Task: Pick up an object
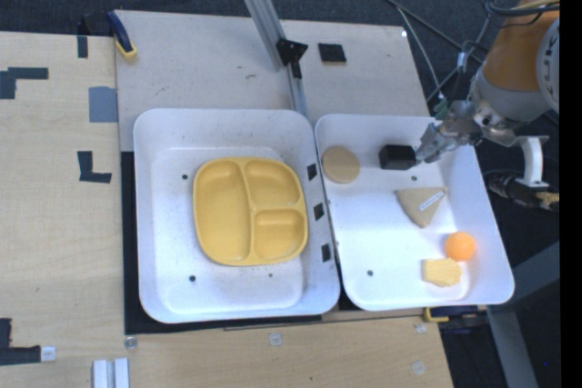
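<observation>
Two shallow white bins sit side by side on the bench. The left bin (155, 195), in the middle of the frame, holds a yellow divided tray (249, 211) with three compartments, lying flat near its centre. The right bin (382, 282) holds five loose things: a round tan disc (341, 164) at its upper left, close to the wall shared with the other bin; a small black block (396, 157) just to the right of the disc; a pale tan wedge (421, 205) lower down near the middle; an orange ball (461, 246) toward the lower right; and a yellow chunk (442, 273) just below and left of the ball, almost touching it. The grey arm with its orange band comes in from the upper right of the frame, and its gripper (431, 146) hangs over the upper part of the right bin, its tip just beside the right end of the black block. Whether the tip touches the block, and whether the pincer is open or closed, cannot be told from this slant. Nothing is seen lifted; all five things lie on the bin floor.
</observation>
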You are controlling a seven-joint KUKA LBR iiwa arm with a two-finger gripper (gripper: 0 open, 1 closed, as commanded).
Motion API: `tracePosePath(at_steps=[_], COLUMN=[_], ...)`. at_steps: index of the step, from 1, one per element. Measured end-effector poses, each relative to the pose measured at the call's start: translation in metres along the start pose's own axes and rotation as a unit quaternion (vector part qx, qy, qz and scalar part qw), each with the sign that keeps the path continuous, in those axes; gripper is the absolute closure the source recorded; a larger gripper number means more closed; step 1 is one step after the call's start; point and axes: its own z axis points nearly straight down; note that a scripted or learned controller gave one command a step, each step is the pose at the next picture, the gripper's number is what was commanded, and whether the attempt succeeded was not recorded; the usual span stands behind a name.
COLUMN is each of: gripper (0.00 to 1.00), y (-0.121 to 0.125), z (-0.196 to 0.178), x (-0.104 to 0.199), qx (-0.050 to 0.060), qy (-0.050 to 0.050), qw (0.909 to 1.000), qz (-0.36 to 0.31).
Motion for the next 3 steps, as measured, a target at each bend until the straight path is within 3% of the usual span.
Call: tracePosePath(at_steps=[1,3], gripper=[1.0,1.0], y=[0.001,0.026], z=[-0.025,-0.028], x=[0.0,0.098], qx=[0.001,0.001], qy=[0.0,0.001], qw=[1.0,1.0], qz=[0.0,-0.002])
